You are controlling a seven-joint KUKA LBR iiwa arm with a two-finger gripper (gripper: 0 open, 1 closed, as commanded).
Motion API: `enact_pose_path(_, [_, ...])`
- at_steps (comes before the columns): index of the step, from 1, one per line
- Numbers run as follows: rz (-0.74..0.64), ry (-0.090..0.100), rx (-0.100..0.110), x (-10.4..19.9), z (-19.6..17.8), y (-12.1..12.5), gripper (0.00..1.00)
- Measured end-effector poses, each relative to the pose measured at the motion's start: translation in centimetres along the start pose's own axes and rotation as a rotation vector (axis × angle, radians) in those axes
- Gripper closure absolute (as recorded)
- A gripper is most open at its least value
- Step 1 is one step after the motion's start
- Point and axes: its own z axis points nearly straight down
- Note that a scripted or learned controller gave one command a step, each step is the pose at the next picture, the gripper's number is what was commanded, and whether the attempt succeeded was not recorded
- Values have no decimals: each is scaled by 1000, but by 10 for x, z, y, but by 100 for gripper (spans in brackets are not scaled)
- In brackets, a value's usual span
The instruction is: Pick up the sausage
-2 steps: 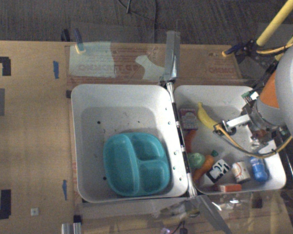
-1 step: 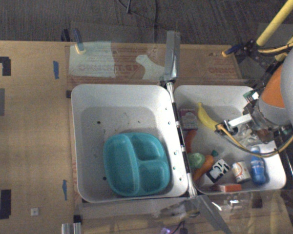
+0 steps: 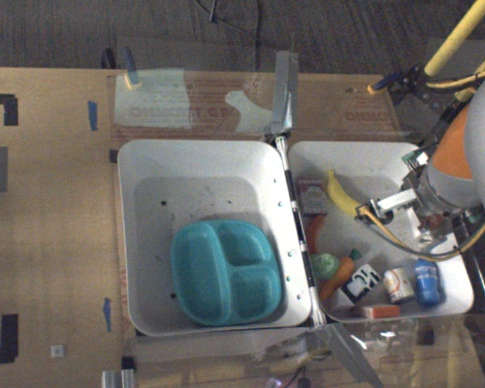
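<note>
Gripper [image 3: 427,217] hangs over the right side of the right bin [image 3: 388,153], just beyond the blue can [image 3: 427,284]; whether it is open or closed cannot be told. Sausage [image 3: 314,231], judged to be the brownish piece, lies along that bin's left wall, well apart from the gripper, so the wall will likely crowd any approach.

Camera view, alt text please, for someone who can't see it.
The grey and orange arm hangs over the right bin, which holds a banana, a carrot and other small items. A teal divided plate lies in the left bin.
</note>
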Motion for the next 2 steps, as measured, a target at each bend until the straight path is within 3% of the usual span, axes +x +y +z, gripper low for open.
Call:
enact_pose_path(1, [151,2,39,28,10,30,0])
enact_pose_path(2, [144,0,35,29,-1,30,100])
